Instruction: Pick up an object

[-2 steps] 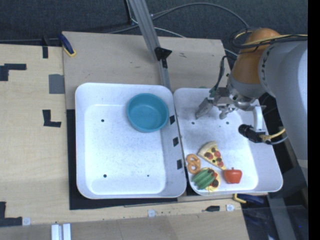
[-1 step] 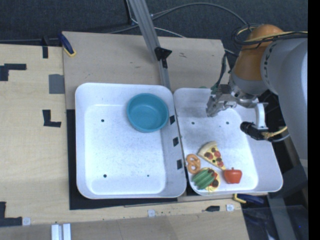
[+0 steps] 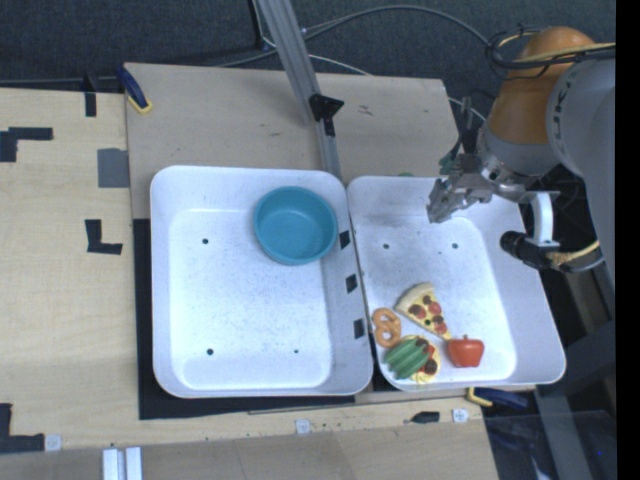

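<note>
Clustered at the near end of the right white bin, small rigid plastic toy foods, apparently light and slick (red tomato, pizza slice, pretzel), suit a pinch across the tomato's body; gripper hangs well apart, jaw state indeterminable.

We see a robotics lab bench: a plywood worktop marked with black tape, two white bins set on a dark mat, a slanted metal pole, loose cables, and an industrial arm.
</note>
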### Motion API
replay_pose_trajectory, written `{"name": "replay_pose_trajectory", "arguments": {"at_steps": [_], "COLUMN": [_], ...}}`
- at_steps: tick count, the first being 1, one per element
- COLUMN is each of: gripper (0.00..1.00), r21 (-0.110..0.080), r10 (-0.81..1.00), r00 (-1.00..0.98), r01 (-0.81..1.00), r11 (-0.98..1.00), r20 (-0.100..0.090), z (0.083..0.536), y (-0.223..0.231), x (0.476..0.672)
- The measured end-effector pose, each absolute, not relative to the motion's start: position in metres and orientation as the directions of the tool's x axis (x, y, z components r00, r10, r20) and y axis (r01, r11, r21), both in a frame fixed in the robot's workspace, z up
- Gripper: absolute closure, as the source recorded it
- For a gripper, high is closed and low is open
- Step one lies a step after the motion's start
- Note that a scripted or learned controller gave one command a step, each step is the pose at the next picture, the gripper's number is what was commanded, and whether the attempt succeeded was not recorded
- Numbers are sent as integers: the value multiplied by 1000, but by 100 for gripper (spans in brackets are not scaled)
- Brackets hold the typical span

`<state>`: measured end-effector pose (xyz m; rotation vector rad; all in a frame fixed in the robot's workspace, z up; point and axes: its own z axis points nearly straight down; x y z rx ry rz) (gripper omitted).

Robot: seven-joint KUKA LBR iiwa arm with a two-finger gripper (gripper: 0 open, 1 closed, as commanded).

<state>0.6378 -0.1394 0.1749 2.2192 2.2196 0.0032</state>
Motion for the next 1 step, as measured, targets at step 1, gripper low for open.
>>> {"name": "replay_pose_trajectory", "arguments": {"at_steps": [1], "gripper": [100], "r21": [5], "r10": [1000], "r00": [0], "r01": [1000], "r11": [0], "r20": [-1], "z": [238], "y": [-141], "x": [637]}}
